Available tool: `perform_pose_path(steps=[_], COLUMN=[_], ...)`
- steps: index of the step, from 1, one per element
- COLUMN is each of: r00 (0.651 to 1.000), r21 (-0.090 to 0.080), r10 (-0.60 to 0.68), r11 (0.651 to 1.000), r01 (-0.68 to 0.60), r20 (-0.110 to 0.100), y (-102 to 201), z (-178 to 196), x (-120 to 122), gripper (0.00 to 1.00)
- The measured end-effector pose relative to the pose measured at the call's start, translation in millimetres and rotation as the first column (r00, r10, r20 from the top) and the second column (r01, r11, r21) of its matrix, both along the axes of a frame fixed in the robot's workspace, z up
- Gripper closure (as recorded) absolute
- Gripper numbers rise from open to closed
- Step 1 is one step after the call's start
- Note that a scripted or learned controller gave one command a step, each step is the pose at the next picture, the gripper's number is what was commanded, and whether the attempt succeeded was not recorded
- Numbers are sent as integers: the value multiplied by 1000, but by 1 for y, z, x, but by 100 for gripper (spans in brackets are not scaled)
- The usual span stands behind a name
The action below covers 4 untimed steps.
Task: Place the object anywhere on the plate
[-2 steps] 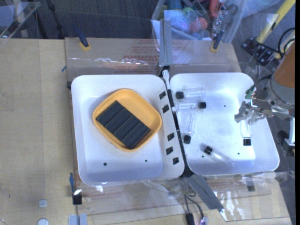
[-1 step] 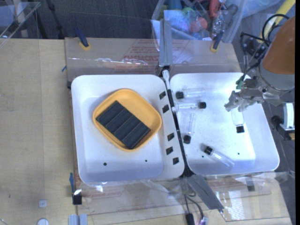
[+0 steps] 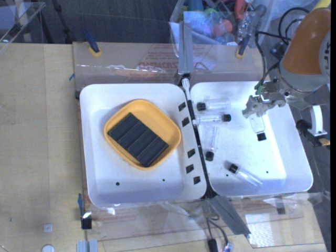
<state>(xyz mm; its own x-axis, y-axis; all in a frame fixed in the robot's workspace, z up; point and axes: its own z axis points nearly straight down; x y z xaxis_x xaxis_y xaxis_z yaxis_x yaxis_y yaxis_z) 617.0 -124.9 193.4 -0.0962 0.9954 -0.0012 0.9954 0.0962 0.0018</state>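
A square yellow plate (image 3: 169,126) lies in the left bin (image 3: 100,188), and a dark ridged block (image 3: 138,137) rests on it. My gripper (image 3: 255,111) hovers over the upper right part of the right bin (image 3: 294,167). It is shut on a clear vial (image 3: 257,125), which hangs nearly upright below the fingers with its black cap (image 3: 261,136) at the bottom. The plate is far to the gripper's left, across the divider between the bins.
Several more clear vials with black caps lie in the right bin: two near the top left (image 3: 214,105) (image 3: 211,118), one by the divider (image 3: 210,140), and one near the front (image 3: 244,176). A box of coloured clutter (image 3: 226,9) stands behind the bins.
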Motion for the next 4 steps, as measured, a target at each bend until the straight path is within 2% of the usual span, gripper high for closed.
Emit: perform_pose_path(steps=[1, 2, 3, 4], r00=[952, 856, 712, 618], r21=[2, 2, -2, -3], r10=[306, 516, 702, 786], r11=[952, 856, 712, 618], r01=[-306, -516, -702, -786], r20=[-2, -2, 2, 3], y=[23, 44, 52, 78], z=[-36, -8, -8, -2], x=[23, 1, 17, 39], gripper=[100, 100, 100, 100])
